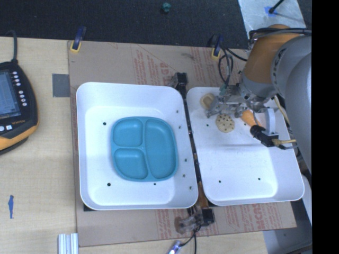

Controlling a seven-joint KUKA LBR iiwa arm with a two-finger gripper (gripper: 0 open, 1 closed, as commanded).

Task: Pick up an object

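Observation:
My gripper hangs low over the far left part of the right bin. Just in front of it lies a round tan cookie with dark chips. A small tan piece rests at the bin's far left corner, left of the gripper. An orange object lies to the gripper's right, partly hidden by the wrist. Nothing is seen held in the gripper.
The left bin holds a blue divided plate at its middle. A black and orange hand-held pendant lies on the bench at the far left. The grey arm with its orange band covers the right bin's far right corner.

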